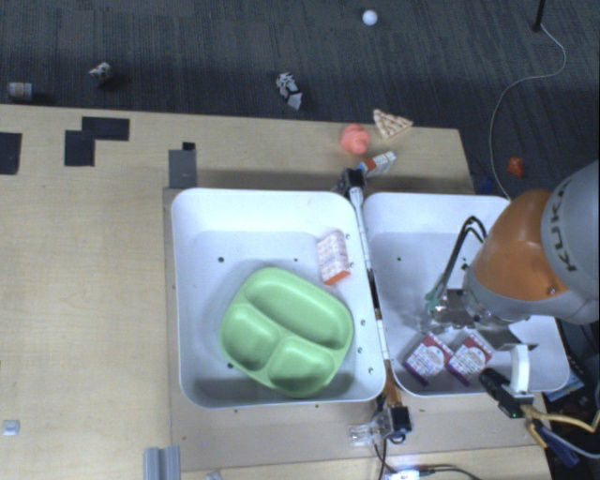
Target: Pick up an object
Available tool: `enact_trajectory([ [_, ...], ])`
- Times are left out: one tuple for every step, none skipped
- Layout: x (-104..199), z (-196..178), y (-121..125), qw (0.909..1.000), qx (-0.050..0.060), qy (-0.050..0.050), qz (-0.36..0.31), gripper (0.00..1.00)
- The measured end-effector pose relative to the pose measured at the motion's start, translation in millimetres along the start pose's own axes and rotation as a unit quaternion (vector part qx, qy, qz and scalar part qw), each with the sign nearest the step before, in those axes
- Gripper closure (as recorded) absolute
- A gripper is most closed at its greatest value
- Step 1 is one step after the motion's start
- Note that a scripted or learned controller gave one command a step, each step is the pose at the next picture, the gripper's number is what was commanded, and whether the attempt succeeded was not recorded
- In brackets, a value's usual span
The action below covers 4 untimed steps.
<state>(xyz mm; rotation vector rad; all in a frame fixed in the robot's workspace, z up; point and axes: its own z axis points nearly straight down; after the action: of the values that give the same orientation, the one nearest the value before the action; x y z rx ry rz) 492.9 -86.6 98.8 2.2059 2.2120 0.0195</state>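
Grey-and-orange arm (525,253) is hanging over the right white bin (403,220); pincer (450,314), state untellable, is hovering above two small maroon packets (448,358) by the bin's near edge. Centring over one packet before descending seems wise.

I count two white bins: the left bin (187,281) and the right bin (403,234). In the left one I've got one green divided tray (286,328) and one small orange-and-white packet (332,257). In the right one, two small dark-red-and-white packets, first packet (426,360) and second packet (468,357), side by side. One arm (525,258). On the bench past the bins: one pink ball (354,139), one tan wedge-shaped piece (392,123), one small red-and-white tube (380,164). On the floor: one white ball (369,17).
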Motion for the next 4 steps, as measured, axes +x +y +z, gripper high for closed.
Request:
enact_trajectory([
  [53.5,-85.5,79.8,1.0,0.008,0.003,-0.001,1.0],
  [11.5,-83.0,158.5,1.0,0.009,0.002,-0.001,1.0],
  [12.0,-82.9,158.4,1.0,0.009,0.002,-0.002,0.0],
  [19.8,-84.2,71.3,0.9999,0.01,0.002,0.0,0.0],
])
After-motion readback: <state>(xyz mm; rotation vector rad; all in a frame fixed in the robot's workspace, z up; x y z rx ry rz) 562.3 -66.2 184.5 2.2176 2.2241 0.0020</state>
